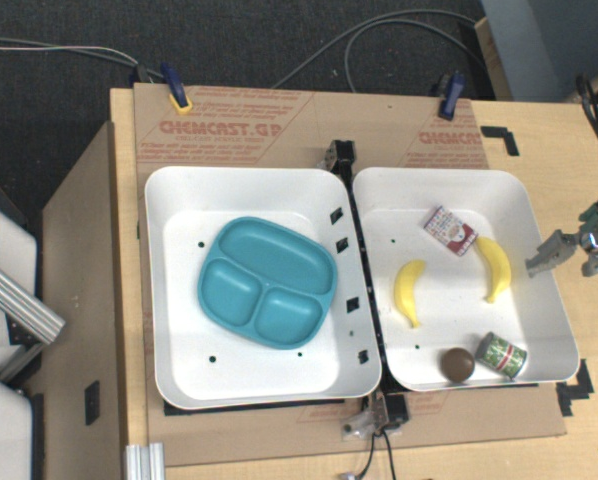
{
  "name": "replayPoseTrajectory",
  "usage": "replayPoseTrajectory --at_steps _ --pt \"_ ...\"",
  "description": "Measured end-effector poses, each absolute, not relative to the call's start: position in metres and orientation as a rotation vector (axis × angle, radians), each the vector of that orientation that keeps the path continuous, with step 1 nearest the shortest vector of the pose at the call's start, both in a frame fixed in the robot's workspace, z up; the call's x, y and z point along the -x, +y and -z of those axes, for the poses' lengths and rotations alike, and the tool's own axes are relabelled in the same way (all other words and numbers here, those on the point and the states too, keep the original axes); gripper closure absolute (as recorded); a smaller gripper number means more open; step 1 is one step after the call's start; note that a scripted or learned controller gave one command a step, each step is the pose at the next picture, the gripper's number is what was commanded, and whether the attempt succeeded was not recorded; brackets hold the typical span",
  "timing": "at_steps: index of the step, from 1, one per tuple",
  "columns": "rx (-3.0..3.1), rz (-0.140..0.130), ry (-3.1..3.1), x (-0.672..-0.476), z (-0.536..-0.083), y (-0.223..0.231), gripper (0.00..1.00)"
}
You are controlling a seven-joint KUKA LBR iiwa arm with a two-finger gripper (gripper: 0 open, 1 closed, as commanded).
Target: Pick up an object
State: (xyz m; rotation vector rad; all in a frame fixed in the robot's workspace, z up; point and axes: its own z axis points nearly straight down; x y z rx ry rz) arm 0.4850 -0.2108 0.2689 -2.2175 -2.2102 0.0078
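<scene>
The right-hand bin (539, 268) holds five loose things, and all places here are given from that bin. Two are bananas: one banana (408, 291) lies near the bin's left wall, and a second banana (495, 267) lies toward its right wall, curving down the floor. Between them and nearer the far wall sits one small red-and-white carton (449, 231), tilted; its print is too small to read. In the near right corner lies one green can (502, 355) on its side, and just beside it, to the left, one brown ball (458, 365).

The gripper (559, 251) hangs over the bin's right rim, close to the second banana but apart from it. Nothing sits between its fingers, and whether they are spread or closed cannot be told from this angle.

The left-hand bin (169, 268), touching the right one along a black clipped seam, holds one teal divided plate (267, 280) with three compartments. Under both bins lies a cardboard sheet (239, 118) printed in red with "CHEMCAST GP", held at the far edge by two blue clamps (176, 87).
</scene>
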Motion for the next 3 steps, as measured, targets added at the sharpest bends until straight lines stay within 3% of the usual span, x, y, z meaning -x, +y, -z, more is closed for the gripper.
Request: replayPoseTrajectory --at_steps 1,3 --pt "2.220 0.000 -2.221 -0.487 -0.274 -0.210 0.00" --pt "2.218 -0.002 -2.217 -0.480 -0.189 -0.213 0.00"
